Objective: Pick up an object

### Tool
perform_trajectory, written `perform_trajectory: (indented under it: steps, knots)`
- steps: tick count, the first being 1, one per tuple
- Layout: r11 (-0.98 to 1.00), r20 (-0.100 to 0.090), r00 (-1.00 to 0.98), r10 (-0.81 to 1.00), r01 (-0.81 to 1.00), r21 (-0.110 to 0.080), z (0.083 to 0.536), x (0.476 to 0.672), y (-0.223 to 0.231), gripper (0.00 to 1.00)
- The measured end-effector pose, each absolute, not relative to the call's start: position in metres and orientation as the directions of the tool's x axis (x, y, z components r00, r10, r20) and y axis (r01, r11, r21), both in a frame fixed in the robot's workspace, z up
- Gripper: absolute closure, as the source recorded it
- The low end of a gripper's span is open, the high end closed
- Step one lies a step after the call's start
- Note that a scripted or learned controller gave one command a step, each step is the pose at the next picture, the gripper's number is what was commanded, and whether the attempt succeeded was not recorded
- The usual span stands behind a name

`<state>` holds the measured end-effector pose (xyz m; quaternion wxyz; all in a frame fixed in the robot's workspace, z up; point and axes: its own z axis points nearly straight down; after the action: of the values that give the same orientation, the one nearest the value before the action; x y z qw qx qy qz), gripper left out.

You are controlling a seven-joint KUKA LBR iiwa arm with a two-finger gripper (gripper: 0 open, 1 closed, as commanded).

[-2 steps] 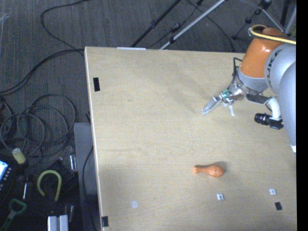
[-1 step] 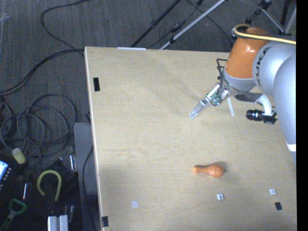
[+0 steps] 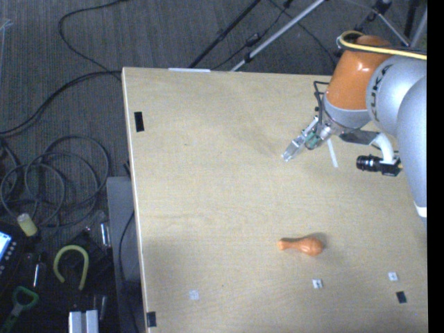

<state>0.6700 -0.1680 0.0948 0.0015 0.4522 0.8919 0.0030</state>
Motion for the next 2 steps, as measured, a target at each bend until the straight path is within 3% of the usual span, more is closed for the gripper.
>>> perform_trajectory:
  steps: [1,2]
  knots:
    - [0.486,-0.001,-0.486,0.874,0.874,0.002,0.177,0.669,-0.128,1.0]
    - [0.417,0.001,-0.417,0.909,0.909,0.0,0.183,0.655,-0.045,1.0]
